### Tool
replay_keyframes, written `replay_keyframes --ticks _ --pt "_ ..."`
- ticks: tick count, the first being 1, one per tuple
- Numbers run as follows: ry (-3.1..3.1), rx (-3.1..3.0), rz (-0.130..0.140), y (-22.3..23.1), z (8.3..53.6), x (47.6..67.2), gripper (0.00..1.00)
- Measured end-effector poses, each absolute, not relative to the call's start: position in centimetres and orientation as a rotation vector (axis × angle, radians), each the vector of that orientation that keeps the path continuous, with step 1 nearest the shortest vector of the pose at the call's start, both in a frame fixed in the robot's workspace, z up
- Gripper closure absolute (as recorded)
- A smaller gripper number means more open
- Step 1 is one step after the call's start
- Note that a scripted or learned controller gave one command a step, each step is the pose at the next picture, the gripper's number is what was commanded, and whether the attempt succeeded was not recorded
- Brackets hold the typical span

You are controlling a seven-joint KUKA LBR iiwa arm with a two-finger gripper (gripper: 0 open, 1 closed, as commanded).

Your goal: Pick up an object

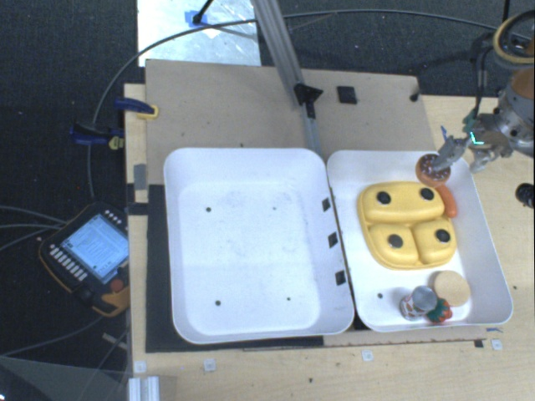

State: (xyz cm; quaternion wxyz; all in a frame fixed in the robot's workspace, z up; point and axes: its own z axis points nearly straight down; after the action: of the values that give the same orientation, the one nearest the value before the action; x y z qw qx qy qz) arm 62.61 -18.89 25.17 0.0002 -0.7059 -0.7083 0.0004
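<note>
Tool sits over the far right corner of the right bin, fingertips right at a small round brown disc with pale speckles, donut-like. Can't tell if the fingers are spread or closed on it, too small and blurred. Not calling it held.

Best candidate to pick is that disc: it lies against the bin's back rim, just beside an orange piece and the big yellow moulded tray.

To do it well: come straight down, keep fingers clear of the rim and tray edge, grip across the disc's width.

Tray is glossy, rounded plastic with three lobes and dark dots. Near corner holds a tan ball and a small mixed-colour cluster. Left bin is smooth white plastic.
</note>
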Motion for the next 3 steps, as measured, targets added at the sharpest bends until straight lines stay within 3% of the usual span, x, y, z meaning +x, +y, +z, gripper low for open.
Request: replay_keyframes --ticks 1,3 --pt "-2.227 -2.218 -0.001 -18.9 25.3 62.7 0.00" --pt "-2.223 -2.218 0.002 -18.6 15.0 62.7 0.00"
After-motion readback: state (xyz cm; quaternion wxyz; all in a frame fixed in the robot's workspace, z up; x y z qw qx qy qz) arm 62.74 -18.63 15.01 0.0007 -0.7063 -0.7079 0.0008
